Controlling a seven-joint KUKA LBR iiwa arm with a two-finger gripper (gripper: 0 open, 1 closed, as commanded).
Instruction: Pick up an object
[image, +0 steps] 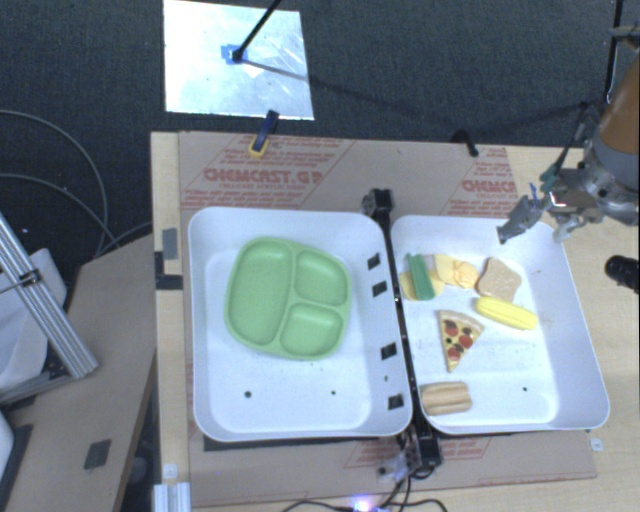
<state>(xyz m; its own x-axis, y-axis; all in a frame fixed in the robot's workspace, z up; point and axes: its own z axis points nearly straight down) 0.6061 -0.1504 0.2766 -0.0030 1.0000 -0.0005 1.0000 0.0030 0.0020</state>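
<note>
The claw (540, 215) hung spread apart and held nothing, above the right bin's (575, 330) far rim, beyond the bread slice (500, 279).

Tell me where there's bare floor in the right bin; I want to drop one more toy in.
Free: the right bin's near strip, between the hot dog and the right wall, and the far strip by the gripper. Crowded: the middle, with the pizza slice, corn and bread.

Pretty even overhead light, whites kinda blown out on both bins (300, 420). Strong glare off the shiny sheet (238, 60) up top. Overall soft, slightly grainy.
</note>
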